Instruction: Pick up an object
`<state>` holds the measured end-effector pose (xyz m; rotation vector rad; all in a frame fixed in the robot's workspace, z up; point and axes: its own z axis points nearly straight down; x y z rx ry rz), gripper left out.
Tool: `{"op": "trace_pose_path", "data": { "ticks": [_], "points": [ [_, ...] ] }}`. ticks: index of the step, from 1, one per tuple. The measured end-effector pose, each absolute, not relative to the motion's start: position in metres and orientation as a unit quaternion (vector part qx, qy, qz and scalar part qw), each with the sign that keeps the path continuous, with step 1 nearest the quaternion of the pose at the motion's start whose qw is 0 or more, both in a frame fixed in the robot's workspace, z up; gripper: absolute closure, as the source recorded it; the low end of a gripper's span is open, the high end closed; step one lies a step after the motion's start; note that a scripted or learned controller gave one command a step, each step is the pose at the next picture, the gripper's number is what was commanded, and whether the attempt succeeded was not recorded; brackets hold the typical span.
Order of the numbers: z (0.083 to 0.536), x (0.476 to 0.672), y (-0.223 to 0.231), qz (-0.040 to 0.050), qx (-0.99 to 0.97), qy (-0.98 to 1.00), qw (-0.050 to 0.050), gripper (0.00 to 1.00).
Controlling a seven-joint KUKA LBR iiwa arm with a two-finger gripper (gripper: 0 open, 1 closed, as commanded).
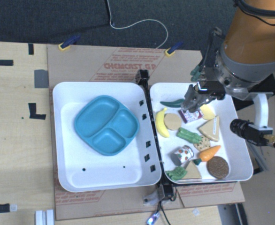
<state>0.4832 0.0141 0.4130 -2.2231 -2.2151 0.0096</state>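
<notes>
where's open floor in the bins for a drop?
Left bin: bare white along the near wall below the blue tray, plus a strip at its far left. Right bin: crowded; banana, carrot, brown disc and the rest packed close, with the gripper over its far end.

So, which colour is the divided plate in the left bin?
Light blue; the plate shows clearly in the camera view.

I read red printed lettering on the brown cardboard sheet (128, 67) under my two bins; it seems to say "CHEMGEAR", though blur keeps me unsure. Smaller lines beneath it are illegible.
</notes>
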Motion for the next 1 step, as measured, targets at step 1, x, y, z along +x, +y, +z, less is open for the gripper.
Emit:
{"op": "trace_pose_path", "data": {
  "ticks": [1],
  "points": [
    [0.3459, 0.4828, 0.0525, 0.0034, -0.706, -0.708, 0.003, 1.00]
  ]
}}
